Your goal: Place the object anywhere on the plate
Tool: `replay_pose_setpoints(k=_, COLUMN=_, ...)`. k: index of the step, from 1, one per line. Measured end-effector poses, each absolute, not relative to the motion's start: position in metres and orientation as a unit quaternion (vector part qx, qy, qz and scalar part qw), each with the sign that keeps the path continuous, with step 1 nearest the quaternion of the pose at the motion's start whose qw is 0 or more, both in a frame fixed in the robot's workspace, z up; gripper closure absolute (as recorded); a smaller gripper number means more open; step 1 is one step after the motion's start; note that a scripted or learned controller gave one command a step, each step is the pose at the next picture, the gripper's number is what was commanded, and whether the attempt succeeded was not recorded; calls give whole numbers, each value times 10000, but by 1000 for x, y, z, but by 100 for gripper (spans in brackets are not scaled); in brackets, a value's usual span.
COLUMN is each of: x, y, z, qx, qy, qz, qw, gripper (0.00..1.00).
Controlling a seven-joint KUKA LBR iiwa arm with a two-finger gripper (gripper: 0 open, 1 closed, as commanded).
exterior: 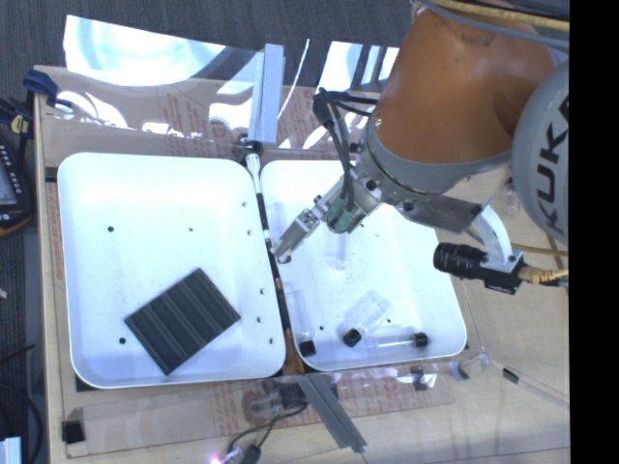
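A dark grey ribbed plate (182, 319) lies flat in the left bin (97, 191), near its front. In the right bin (435, 288), near the front edge, lie two clear tubes with black caps: one tilted (365, 314) and one lying sideways (394, 339). My gripper (290, 240) hangs over the left side of the right bin, close to the divider between the bins and well behind the tubes. Nothing shows in its grasp.
A small black piece (308, 346) sits in the right bin's front left corner. A black cylinder with a cable (474, 262) sticks out by the right bin's right rim. The large orange and grey arm covers the bin's back right.
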State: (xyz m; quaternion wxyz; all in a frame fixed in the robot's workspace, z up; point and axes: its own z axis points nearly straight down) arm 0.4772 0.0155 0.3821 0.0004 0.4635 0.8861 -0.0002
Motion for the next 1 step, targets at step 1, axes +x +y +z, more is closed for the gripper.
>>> replay_pose_setpoints(k=1, x=476, y=94, z=340, qx=2519, qy=9678, qz=-5, qw=-9, gripper=100)
